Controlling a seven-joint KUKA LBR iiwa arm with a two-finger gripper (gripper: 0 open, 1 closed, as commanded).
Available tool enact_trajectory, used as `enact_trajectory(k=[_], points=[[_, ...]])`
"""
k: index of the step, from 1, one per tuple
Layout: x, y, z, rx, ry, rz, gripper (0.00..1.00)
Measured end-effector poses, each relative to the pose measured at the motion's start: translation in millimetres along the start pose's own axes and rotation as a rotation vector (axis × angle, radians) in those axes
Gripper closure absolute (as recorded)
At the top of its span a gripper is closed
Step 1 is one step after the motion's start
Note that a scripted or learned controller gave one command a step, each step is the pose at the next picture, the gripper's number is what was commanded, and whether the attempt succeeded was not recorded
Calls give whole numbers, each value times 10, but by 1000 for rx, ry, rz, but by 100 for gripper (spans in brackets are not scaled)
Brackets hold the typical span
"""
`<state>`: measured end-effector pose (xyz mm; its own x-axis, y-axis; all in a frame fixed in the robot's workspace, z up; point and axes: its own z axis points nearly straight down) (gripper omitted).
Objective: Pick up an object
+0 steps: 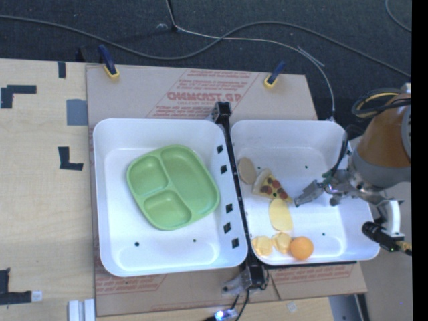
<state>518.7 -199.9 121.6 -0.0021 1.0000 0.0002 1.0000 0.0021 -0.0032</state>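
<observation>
The likeliest targets lie in the right bin (287,136): a pizza slice (270,186), a pale yellow piece (280,214) below it, and an orange ball (301,248) near the front wall beside small yellow bits (265,245). They sit crowded, so a descent could nudge one aside or close on two at once; the ball may roll. The pincer (309,194) hovers just right of the slice, holding nothing; whether it stands apart or together I cannot tell. The left bin (107,179) holds a green tray (172,186).

Green tray (172,186); white bins (107,199); orange ball (301,248).
</observation>
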Motion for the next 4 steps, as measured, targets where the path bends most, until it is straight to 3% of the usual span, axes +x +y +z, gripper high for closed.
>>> enact_trajectory(k=[1, 2, 4], points=[[2, 3, 381, -3, -2, 1, 0], [-6, 12, 255, -6, -4, 1, 100], [128, -13, -662, -6, -1, 0, 100]])
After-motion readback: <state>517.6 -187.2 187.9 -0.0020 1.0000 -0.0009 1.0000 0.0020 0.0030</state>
